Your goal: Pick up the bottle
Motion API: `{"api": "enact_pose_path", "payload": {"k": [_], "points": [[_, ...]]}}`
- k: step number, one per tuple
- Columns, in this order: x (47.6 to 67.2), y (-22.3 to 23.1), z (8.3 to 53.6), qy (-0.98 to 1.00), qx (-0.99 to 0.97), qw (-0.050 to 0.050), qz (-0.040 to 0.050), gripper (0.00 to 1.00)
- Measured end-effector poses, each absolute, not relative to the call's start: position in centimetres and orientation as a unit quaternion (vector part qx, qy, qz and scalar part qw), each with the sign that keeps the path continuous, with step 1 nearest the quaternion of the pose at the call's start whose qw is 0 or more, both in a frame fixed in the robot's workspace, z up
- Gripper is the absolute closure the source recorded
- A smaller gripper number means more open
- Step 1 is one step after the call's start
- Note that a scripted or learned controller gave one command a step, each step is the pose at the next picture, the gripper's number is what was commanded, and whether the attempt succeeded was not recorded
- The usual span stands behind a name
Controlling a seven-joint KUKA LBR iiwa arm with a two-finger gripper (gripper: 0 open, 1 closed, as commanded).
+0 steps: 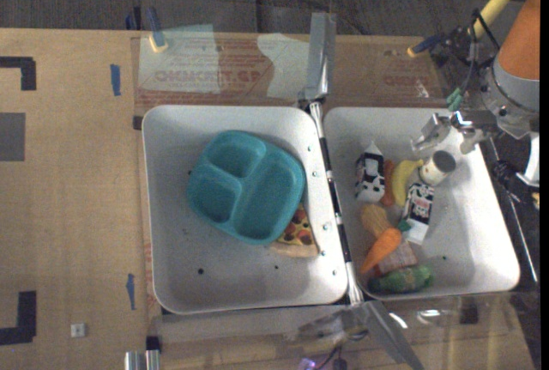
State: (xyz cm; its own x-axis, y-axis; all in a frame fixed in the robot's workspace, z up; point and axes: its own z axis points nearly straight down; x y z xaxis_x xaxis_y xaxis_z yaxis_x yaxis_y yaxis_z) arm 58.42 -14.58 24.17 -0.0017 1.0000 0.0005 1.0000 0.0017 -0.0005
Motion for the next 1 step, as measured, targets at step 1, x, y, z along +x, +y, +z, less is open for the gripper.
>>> {"api": "enact_pose_path", "payload": {"k": [1], "points": [[57.52,-9.87,33.03,-0.588,-0.809,-0.001,-0.0002,0.0]]}}
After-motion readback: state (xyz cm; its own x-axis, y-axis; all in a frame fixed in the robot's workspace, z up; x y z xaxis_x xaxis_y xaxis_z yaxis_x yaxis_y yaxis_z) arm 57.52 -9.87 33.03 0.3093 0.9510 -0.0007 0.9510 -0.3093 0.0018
